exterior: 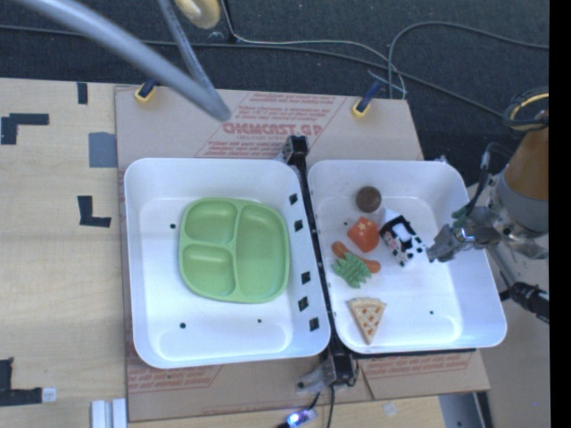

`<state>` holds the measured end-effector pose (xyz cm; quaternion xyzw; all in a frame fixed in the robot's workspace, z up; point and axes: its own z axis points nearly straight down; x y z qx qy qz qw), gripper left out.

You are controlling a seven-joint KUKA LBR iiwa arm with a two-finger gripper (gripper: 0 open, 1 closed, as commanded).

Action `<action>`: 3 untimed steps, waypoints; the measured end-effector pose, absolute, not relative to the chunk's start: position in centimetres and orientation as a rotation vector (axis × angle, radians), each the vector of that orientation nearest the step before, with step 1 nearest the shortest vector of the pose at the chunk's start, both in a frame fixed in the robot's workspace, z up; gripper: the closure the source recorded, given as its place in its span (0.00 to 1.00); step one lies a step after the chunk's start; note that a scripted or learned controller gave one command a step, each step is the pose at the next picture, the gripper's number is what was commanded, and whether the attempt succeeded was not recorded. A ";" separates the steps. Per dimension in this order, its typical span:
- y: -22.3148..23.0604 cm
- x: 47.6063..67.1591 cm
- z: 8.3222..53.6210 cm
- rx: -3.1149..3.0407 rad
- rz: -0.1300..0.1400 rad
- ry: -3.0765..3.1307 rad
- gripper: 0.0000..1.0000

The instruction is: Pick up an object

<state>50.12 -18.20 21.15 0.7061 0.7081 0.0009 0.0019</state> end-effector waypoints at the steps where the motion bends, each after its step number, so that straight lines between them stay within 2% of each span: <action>1: -18.5 50.5 27.4 2.215 0.003 2.219 1.00; 2: -13.9 52.4 25.6 2.217 -0.002 2.228 1.00; 3: -9.6 54.3 25.7 2.216 0.000 2.229 1.00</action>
